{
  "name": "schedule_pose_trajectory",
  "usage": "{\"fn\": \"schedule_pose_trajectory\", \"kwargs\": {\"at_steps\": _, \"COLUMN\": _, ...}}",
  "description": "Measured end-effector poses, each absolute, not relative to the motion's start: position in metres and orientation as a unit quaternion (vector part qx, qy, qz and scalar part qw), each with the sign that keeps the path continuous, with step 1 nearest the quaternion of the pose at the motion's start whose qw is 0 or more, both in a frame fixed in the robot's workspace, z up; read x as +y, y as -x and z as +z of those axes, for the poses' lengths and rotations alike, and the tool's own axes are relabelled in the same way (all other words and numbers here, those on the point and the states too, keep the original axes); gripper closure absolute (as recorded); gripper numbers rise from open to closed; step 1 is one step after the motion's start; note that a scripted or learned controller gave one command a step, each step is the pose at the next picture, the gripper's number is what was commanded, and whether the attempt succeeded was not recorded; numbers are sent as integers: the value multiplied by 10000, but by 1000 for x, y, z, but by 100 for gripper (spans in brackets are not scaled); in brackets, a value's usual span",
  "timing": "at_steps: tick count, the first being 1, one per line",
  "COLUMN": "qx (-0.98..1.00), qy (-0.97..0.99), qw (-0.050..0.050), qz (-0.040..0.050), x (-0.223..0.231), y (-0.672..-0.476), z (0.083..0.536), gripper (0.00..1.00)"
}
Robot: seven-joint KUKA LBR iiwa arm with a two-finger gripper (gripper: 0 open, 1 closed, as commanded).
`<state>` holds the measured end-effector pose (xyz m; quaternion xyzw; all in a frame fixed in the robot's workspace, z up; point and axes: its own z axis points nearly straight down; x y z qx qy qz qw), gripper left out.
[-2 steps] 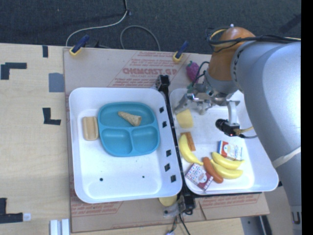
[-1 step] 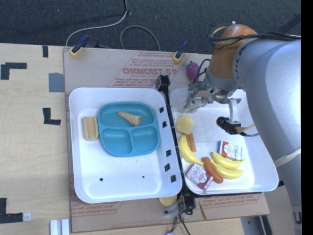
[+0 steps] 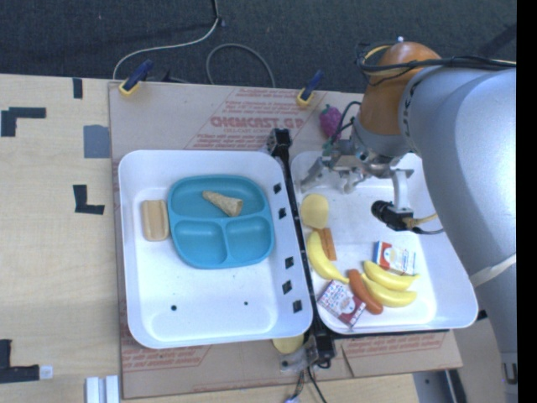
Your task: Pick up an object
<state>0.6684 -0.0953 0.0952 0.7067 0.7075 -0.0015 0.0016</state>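
Grey metal pincer (image 3: 346, 173) hangs at the right white plastic bin's (image 3: 445, 305) far edge; its grip we cannot tell. Yellow plastic bananas (image 3: 391, 280) crowd the near half.

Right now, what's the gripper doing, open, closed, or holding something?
Gripper: above the far end of the right bin; open or shut cannot be told, and nothing visible in it.
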Motion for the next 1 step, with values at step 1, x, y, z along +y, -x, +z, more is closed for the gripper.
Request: {"fn": "schedule_pose_trajectory", "kwargs": {"at_steps": 1, "qx": 7074, "qy": -7068, "qw": 25, "qz": 9, "x": -96, "y": -633, "z": 86, "gripper": 0}}
